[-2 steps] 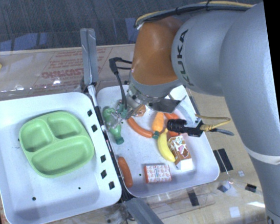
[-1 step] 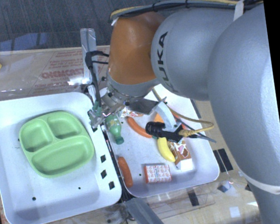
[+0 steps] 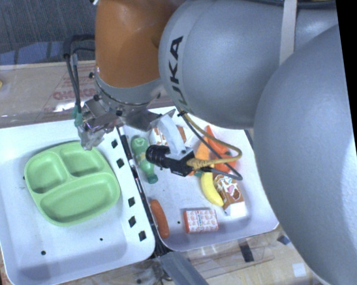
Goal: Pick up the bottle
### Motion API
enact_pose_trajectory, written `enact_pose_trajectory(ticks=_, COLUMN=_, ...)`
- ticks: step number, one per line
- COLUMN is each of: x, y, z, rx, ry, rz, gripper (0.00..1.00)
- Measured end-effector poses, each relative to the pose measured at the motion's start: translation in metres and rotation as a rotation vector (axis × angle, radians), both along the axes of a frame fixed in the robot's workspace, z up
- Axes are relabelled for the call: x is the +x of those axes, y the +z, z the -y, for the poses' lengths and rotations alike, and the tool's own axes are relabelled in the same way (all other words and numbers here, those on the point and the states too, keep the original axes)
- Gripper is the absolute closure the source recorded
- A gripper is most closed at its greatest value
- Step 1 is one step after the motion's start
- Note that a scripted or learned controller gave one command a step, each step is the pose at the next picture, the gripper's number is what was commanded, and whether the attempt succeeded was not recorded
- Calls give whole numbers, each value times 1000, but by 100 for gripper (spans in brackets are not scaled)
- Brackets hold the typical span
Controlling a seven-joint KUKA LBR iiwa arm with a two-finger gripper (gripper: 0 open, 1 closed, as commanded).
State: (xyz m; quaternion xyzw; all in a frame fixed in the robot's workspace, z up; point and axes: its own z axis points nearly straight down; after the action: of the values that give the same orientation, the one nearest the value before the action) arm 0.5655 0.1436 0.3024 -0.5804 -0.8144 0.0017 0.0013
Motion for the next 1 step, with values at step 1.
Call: enact_pose_trajectory(ticks=1, x=0, y=0, z=1, rx=0, ry=-1, rz=0, gripper=0)
